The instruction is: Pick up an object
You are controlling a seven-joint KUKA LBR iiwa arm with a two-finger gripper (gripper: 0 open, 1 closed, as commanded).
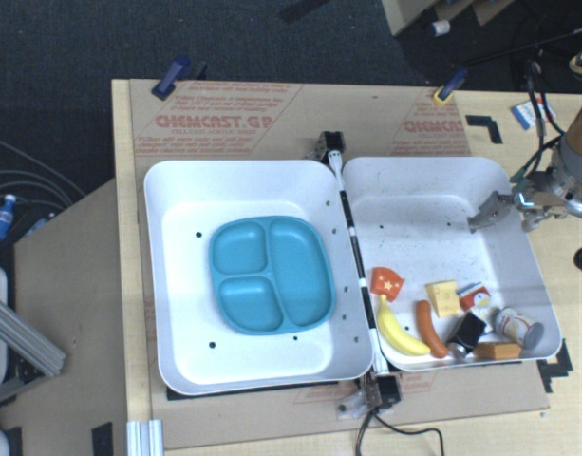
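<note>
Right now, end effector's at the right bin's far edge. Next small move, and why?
Probably bring the end effector toward the camera and down over the pile at the right bin's near edge: banana, sausage, cheese block. It hovers above bare floor, with nothing between its fingers.

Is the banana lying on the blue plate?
No, the banana lies in the right bin, and the blue plate sits in the left bin.

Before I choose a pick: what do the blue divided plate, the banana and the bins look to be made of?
Blue divided plate: likely moulded plastic, matte, uniform colour, rounded compartments. Banana: probably a plastic toy, evenly yellow and smooth. Bins: seemingly thin white plastic, rounded corners, slightly glossy walls.
</note>
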